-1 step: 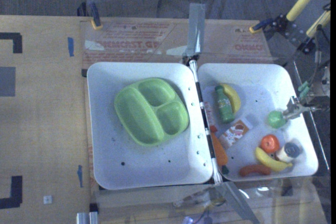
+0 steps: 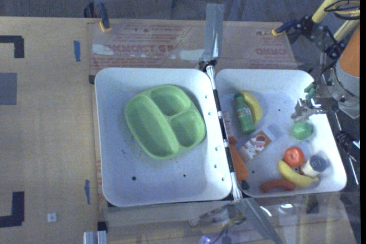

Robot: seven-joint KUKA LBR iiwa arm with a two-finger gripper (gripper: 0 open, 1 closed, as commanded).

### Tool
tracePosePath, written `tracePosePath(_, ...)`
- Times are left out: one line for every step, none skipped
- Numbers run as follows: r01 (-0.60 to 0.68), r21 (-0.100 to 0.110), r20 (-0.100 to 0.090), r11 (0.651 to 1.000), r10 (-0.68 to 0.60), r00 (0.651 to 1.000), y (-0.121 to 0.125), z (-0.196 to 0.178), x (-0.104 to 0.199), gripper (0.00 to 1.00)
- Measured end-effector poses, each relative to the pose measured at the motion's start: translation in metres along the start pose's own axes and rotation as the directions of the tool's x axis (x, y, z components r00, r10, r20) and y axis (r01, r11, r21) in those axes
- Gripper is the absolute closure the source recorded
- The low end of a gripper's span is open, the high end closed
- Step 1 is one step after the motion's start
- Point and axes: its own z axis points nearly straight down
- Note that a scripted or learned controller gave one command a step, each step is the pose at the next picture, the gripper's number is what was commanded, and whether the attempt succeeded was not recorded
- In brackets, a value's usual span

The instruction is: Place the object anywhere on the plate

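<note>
Hovering — gripper (image 2: 303, 111) above green obj (image 2: 302, 130), right bin (image 2: 274, 78).

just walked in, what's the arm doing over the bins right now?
The grey KUKA arm's gripper is over the right white bin, just above a small green round object; nothing visible between its fingers. That bin also has a green bottle, two yellow bananas, an orange tomato-like toy and a small snack carton. The green three-compartment plate sits in the left white bin with nothing on it yet.

Green three-compartment plate (image 2: 165, 120) lies flat, slightly skewed, mid left bin (image 2: 114, 180); nothing on it.
</note>
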Motion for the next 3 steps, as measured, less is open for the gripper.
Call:
tracePosePath(-0.327,-0.001,0.001,0.945,0.327,0.945,0.065,0.071,0.027,1.00)
tracePosePath(-0.393,0.000,0.001,0.920,0.393,0.920,0.120,0.048,0.091,1.00)
tracePosePath(-0.429,0.003,0.002,0.903,0.429,0.903,0.091,0.014,0.151,1.00)
